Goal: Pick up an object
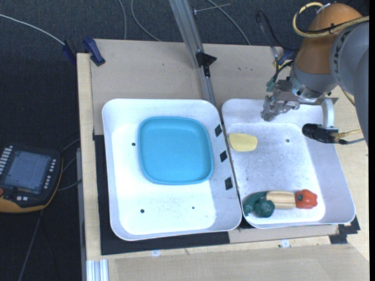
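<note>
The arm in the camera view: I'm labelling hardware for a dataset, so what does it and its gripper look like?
The arm is grey with a rounded orange band above the wrist, circled by a yellow cable loop. The gripper is small, grey metal, with thin wires beside it.

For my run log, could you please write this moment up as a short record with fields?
left bin: shallow white bin holding a light blue square plastic plate
right bin: shallow white bin with three items
far left corner: pale yellow rounded piece
near edge: dark green lumpy toy, tan wooden-looking cylinder, red round toy, in a row
gripper: above the right bin's far edge, nothing seen held
</note>
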